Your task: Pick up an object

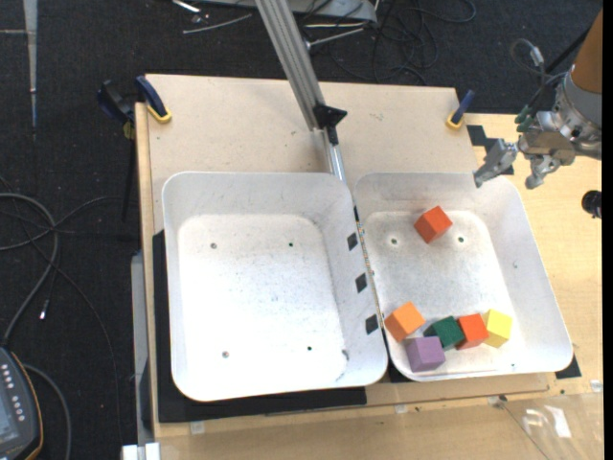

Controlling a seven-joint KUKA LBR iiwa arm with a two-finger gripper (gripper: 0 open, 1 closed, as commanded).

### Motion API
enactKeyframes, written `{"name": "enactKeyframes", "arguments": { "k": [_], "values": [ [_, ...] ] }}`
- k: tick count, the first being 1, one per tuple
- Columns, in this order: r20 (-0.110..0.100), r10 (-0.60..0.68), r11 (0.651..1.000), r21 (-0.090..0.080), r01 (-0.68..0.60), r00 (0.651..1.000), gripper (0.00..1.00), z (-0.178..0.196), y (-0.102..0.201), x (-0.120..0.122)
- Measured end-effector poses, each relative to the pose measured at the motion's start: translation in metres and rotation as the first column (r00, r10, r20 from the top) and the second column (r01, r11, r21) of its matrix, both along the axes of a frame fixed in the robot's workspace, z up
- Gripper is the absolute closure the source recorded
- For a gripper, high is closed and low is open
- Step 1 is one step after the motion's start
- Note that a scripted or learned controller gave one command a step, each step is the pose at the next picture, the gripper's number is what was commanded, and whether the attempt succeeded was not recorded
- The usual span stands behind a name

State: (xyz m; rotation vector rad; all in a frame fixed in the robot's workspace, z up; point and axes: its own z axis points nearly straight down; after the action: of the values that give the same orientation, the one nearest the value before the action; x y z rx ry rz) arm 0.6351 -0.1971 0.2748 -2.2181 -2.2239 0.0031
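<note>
at the upper right of the frame, the grey arm (pixel 586 84) with its orange band reaches in from the right edge, and its gripper (pixel 517 166) hangs over the far right corner of the right bin (pixel 536 257). the two fingers stand spread apart, released, with nothing between them. one finger (pixel 493 166) points down and left over the bin's upper rim, the other sits just to its right.

two shallow white bins lie side by side on a pale wooden bench (pixel 239 123). the left bin (pixel 192 209) takes up the middle left of the frame, its floor speckled with dark marks.

six small blocks lie in the right bin. an orange-red block (pixel 433 223) sits alone in the upper middle of that bin, tilted on a corner, below and to the left of the gripper and apart from it. the other five cluster near the bin's lower edge: an orange block (pixel 404 320) at the left of the group, a purple block (pixel 424 353) just below it, a green block (pixel 444 333) in the middle, a red-orange block (pixel 472 330) touching the green one's right side, and a yellow block (pixel 498 327) at the right end.

a slanted metal rail (pixel 287 46) runs from the top centre of the frame down to the gap between the bins. blue and yellow clamps (pixel 153 99) grip the bench's far corners. dark carpet with loose cables (pixel 57 228) surrounds the bench.
</note>
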Motion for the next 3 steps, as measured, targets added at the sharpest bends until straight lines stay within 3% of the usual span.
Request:
{"name": "enactKeyframes", "arguments": {
  "k": [1, 2, 3],
  "values": [
    [-0.004, 0.006, 1.0, 0.004, -0.006, 1.0, 0.0, -0.087, 0.066, 0.044],
    [0.004, 0.0, 1.0, -0.001, 0.0, 1.0, 0.0, -0.169, 0.021, 0.012],
    [0.005, -0.002, 1.0, 0.0, 0.002, 1.0, 1.0, -0.16, 0.021, 0.012]
  ]
}}
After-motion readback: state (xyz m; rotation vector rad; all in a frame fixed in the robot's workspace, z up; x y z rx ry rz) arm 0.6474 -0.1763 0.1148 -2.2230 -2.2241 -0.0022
